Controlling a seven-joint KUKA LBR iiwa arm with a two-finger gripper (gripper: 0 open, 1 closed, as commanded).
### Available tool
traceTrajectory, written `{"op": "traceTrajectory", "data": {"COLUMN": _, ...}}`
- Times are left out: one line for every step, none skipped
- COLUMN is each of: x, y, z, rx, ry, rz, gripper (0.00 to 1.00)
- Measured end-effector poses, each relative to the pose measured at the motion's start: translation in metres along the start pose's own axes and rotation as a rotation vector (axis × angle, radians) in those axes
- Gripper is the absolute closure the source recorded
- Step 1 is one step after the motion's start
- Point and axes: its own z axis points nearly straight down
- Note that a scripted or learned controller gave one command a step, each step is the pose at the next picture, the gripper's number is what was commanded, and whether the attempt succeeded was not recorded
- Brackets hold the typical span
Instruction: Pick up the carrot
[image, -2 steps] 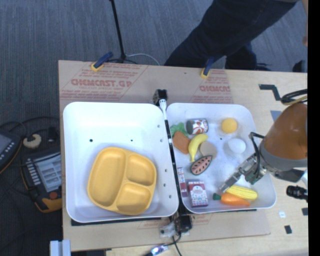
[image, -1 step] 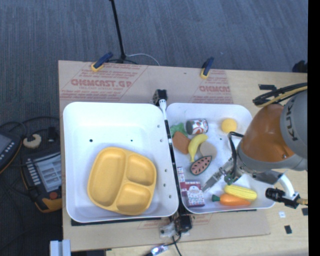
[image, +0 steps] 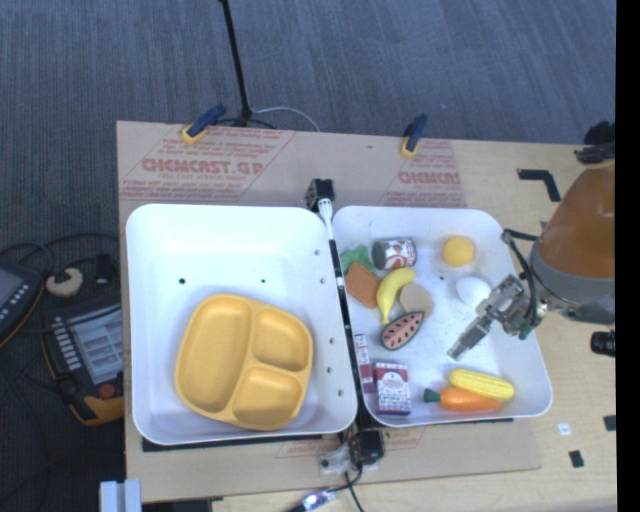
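Fixed overhead — slanted onto bins.

1. Two bins sit side by side on the bench: the left bin and the right bin, their inner walls touching.
2. In the left bin lies a divided tray, toward the near side.
3. In the right bin, a can lies at the far side, with a round fruit to its right (well apart).
4. An egg lies near of the fruit.
5. A banana lies near of the can, a watermelon slice near of that.
6. A small box sits at the near left.
7. The corn cob lies at the near right, the carrot just near of it, touching.
8. The gripper hangs between egg and corn.
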Motion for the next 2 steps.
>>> {"op": "traceTrajectory", "data": {"x": 0.025, "y": -0.013, "z": 0.053, "rx": 0.003, "ry": 0.012, "rz": -0.099, "gripper": 0.00}}
{"op": "traceTrajectory", "data": {"x": 0.054, "y": 0.024, "z": 0.066, "rx": -0.001, "ry": -0.013, "rz": -0.510, "gripper": 0.00}}
